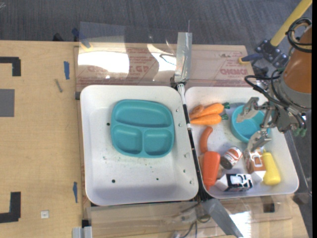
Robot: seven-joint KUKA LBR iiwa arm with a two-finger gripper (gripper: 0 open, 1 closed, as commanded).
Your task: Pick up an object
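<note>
Nearest the camera, bottom edge of right bin (292, 185): black-and-white toy car (239, 181), lying just right of an orange cylinder (211, 167).

Left to right. Left bin (94, 182) holds a teal divided plate (142, 128), nothing else worth picking. Past the divider, right bin is crowded: two carrots (208, 113) at top left, an orange sausage shape (204, 138) below them, a small brown-and-white can (231, 157) mid-bin, a teal bowl (246, 123) upper middle, a yellow bottle (270, 167) at lower right with a small orange-and-white piece (255, 160) touching its left side.

Gripper (259, 125) hangs over the bowl's right rim, fingers spread apart, nothing between them. One finger (251, 107) above the bowl, the other (259, 140) near the orange-and-white piece.

Risks, as judged: no clear single target under the hand. A descent here could straddle the bowl rim, or pinch rim and slip off. Lower finger may nudge the small piece or the bottle instead of gripping. Close packing makes a two-object snag likely.
</note>
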